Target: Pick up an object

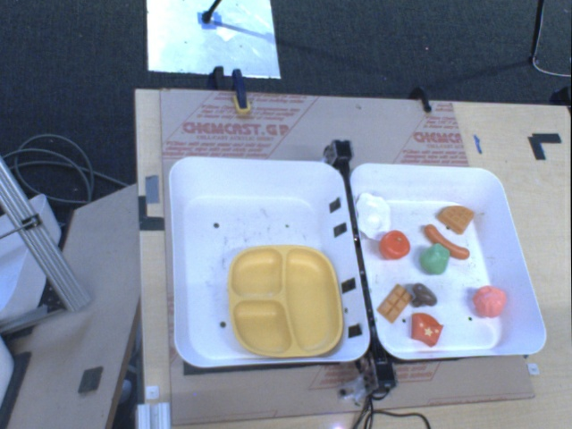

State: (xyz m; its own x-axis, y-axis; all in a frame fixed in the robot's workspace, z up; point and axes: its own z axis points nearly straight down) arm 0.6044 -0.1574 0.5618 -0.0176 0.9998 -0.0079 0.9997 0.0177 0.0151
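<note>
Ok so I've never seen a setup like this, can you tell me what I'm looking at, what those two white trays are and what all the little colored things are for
This is one camera fixed above a workbench, looking down at a slant. A robot arm with a two-finger gripper works here, reaching in from the right. Two shallow white bins sit side by side. The left bin holds a yellow divided plate. The right bin holds small toy foods for the arm to practise picking up: a white piece, a waffle, a red tomato, a sausage, a green piece, a pink ball, a brown cracker, a dark lump and a red wedge. All of them lie loose in the bin.
</note>
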